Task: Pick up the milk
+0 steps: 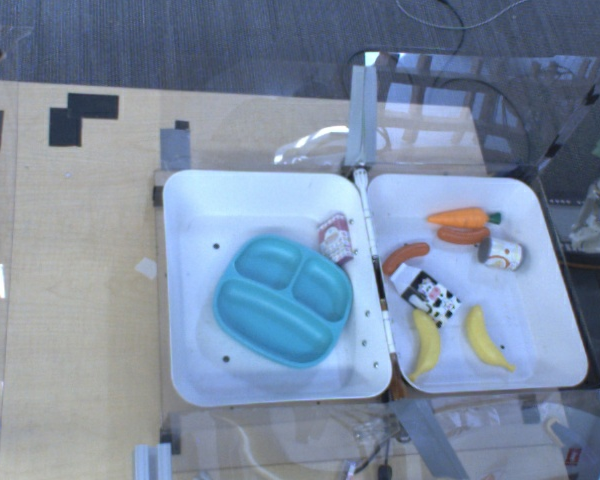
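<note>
Gripper state: cannot tell whether spread or closed, and nothing to place it by. Working only from the rig's entry on the right of the frame.

Milk [427, 296]: a small carton with black-and-white cow patches, lying flat in the right bin [540, 203], lower left of that bin's floor and near the wall shared with the left bin [185, 268]. Long axis on a diagonal, upper left to lower right of the frame.

Crowded on two sides. Just above and left, a reddish sausage [407, 257], near but seemingly apart. Just below, a banana [426, 340], its upper tip touching or almost touching the carton's lower edge; hard to tell which. Further right, a second banana [487, 338], clearly apart. Toward the upper right, a tipped cup [500, 254] and a carrot [463, 217], both well clear of the carton. Over in the left bin, a blue divided plate [283, 300] and a small red packet [335, 238], of no concern.

Judged from this: pick not yet begun. From the right edge, a reach leftward across most of the right bin, over the cup and second banana. Best closing line probably across the carton's short side, perpendicular to the diagonal, toward the free upper-right and lower-left flanks. Main risk: nudging the near banana or catching it with the carton.
</note>
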`<state>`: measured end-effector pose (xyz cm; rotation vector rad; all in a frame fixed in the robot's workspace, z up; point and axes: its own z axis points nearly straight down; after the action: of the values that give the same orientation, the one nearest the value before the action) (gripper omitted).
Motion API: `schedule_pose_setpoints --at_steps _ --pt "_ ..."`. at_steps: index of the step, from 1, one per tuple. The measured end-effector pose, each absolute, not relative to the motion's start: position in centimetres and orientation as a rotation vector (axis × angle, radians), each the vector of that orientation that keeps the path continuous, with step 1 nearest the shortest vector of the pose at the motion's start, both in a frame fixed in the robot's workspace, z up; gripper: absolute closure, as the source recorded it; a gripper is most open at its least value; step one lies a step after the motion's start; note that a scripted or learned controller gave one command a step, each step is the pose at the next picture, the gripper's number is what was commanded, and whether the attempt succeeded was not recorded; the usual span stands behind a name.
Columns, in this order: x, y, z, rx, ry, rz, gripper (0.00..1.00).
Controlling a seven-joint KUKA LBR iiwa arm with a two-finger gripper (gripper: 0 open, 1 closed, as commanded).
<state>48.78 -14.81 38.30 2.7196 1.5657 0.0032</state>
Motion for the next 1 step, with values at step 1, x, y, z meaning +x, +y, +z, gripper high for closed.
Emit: schedule_pose_setpoints --at_steps 1 --pt "49.29 -17.74 37.16 2.73 1.547 0.003 1.0"
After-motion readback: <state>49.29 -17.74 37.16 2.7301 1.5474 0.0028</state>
